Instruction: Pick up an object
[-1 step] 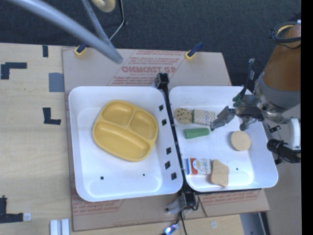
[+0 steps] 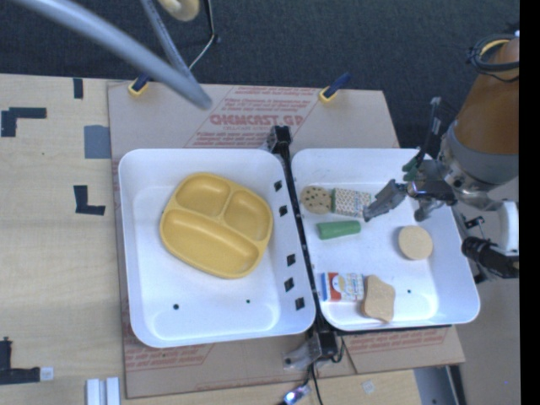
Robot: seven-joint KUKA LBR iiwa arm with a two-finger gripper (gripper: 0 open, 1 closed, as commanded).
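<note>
Choosing a Clean Target Before the Descent

Starting at the lower edge of the right bin (image 2: 447, 310), a tan bread-like slice (image 2: 380, 298) lies touching a small red, white and blue carton (image 2: 342, 287); going for either one risks nudging the other, so both look like poor first choices. Just above them, toward the right of the frame, a round beige disc (image 2: 415, 243) lies flat and apart from everything else, which makes it the easiest object to reach. The gripper (image 2: 405, 199) hangs over the upper part of this bin with its two dark fingers spread apart and nothing between them; one finger points left toward the items near the divider, the other sits just above the disc. To do this step well, I would judge that the arm should centre the spread fingers over one isolated object and come down straight. Further up, a green block (image 2: 339, 229) lies just below a spotted piece (image 2: 315, 198) and a pale green patterned packet (image 2: 350, 201), which touch each other. At centre left, the left bin (image 2: 135, 251) holds a yellow divided plate (image 2: 217, 224).
</note>
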